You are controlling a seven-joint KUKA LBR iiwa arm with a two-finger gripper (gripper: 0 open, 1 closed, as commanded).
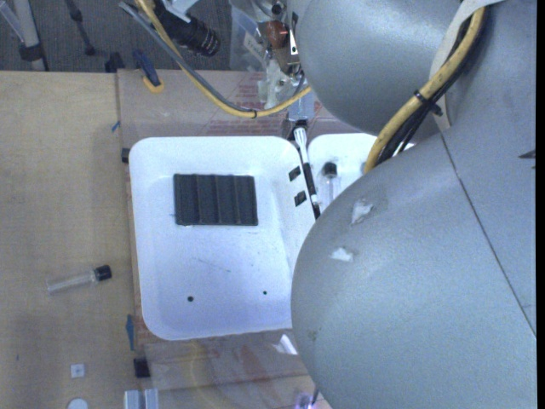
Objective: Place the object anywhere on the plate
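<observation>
The dark ribbed rectangular plate [215,199] lies flat in the upper part of the left white bin [213,305]. A small dark and silver object [329,170] sits in the visible corner of the right bin [341,149], close to the divide between the bins. The gripper assembly [279,54] hangs at the top centre, above the far edge of the bins and apart from both plate and object. The bulky grey arm [426,254] hides most of the right bin.
A thin black and white stick [306,173] lies along the divide between the bins, with two small black tabs beside it. A clear tube with a black cap [78,279] rests on the wooden bench at left. Yellow cable [192,71] loops above the left bin's far edge.
</observation>
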